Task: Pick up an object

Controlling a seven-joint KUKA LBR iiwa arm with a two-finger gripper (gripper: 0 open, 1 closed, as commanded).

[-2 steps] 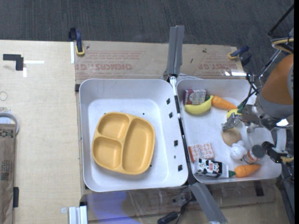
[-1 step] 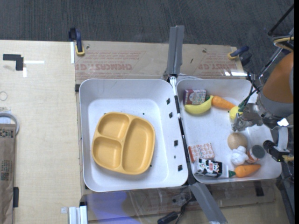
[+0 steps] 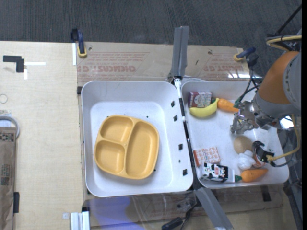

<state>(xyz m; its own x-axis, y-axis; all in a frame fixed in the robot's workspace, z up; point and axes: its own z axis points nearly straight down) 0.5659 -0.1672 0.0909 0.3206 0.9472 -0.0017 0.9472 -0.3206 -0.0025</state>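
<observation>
- Tool [image 3: 241, 122] is seen low over the right bin [image 3: 225, 143], near that bin's right wall, at the end of the arm [image 3: 278, 87] reaching in from the bench's right edge; whether its fingers are spread or closed cannot be told, and nothing is seen held between them.
- No single target is named by the task, so the nearest candidate is judged to be the egg [image 3: 242, 143], which lies just below the tool, toward the bin's front edge; it is rounded, so no long axis has to be matched.
- A carrot [image 3: 227, 105] lies just beside the tool toward the bin's back wall, its long axis running across the bin, its left end touching a banana [image 3: 204, 110], which is curved along the same line.
- A small box [image 3: 201, 98] stands behind the banana at the back wall; its print cannot be read.
- A red-patterned packet [image 3: 207, 155] lies toward the bin's front left, and a black-and-white carton [image 3: 214, 172] is set at the front wall; their labels are too small to read.
- A second carrot [image 3: 253, 175] rests in the front right corner, beside a white lump [image 3: 245, 159] that cannot be identified.
- The left bin [image 3: 91, 128] holds a yellow divided plate [image 3: 126, 146], well apart from the tool.
- Red lettering is printed upside down on the cardboard [image 3: 120, 63] behind the bins; it is judged to read something like "CHEMCO", though it is not sharp.
</observation>
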